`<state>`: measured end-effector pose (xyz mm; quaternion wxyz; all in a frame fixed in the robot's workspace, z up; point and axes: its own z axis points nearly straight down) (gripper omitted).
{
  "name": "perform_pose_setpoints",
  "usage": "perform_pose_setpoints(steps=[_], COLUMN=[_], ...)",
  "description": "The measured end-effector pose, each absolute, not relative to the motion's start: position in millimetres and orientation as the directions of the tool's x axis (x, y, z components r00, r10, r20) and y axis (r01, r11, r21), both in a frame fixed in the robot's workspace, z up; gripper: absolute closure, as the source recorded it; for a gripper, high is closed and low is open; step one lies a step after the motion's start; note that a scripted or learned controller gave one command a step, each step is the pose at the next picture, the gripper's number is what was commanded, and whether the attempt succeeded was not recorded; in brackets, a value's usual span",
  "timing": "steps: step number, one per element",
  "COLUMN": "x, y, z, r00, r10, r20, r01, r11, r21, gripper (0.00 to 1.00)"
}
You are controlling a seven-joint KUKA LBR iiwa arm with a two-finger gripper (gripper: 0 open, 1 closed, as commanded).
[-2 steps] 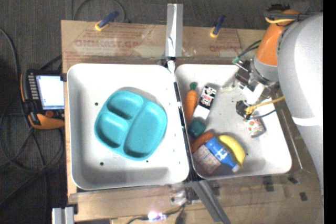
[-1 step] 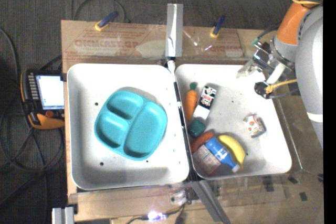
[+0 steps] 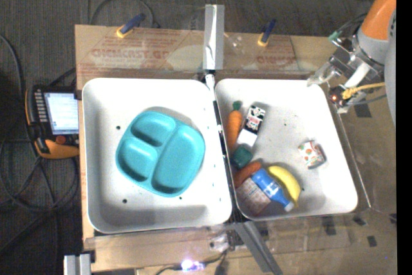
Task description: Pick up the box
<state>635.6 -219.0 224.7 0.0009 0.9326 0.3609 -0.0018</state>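
Grey carpet with loose cables surrounds a brown bench (image 3: 161, 51); two shallow white bins sit side by side on it, and a handheld screen unit (image 3: 55, 119) with an orange edge lies just off the bench's left side.

Left bin (image 3: 103, 196): holds a turquoise divided plate (image 3: 161, 151) near its centre.

Right bin (image 3: 335, 183): holds several items; an orange carrot (image 3: 232, 127) lies along the left wall; a small black-and-white box (image 3: 252, 125) lies just beside the carrot, toward the upper left of the bin, flat and slightly tilted; a dark green block (image 3: 243, 156) sits just below the box; a second orange piece (image 3: 248, 170) lies below that; a yellow banana (image 3: 286, 181) rests near the bottom, touching a blue-capped bottle (image 3: 270, 191) and a packet (image 3: 252, 198) with a dark label; a small patterned cube (image 3: 311, 153) stands apart toward the right wall.

Arm (image 3: 378, 16): grey with an orange band, reaching in from the upper right; the gripper (image 3: 338, 77) hangs over the bin's upper right corner, well apart from the box; whether the jaws are apart or together cannot be told from this view.
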Motion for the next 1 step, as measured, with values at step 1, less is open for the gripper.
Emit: perform_pose_setpoints(steps=[1], x=[641.3], y=[-212.9], z=[134.6], r00=[0.771], r10=[0.637], r20=[-0.007], r01=[0.637], r11=[-0.771], r21=[-0.003], gripper=[0.0])
